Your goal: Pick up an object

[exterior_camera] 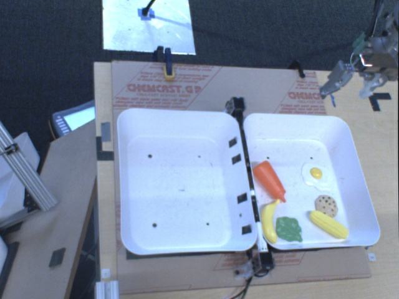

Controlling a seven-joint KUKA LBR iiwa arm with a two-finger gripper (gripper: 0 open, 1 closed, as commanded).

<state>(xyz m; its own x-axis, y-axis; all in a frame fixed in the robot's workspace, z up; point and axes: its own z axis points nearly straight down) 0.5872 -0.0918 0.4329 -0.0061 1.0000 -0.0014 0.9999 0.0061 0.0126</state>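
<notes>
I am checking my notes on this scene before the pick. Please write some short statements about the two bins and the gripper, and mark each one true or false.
1. All the toy foods lie in the right bin. True.
2. The carrot lies in the left bin. False: it is in the right bin, near the divider.
3. The gripper is up beyond the far rim of the right bin. True.
4. The gripper holds the corn cob. False: the cob lies on the bin floor.
5. The cookie is between the fried egg and the corn cob. True.
6. The banana touches the egg. False: they are apart.
</notes>
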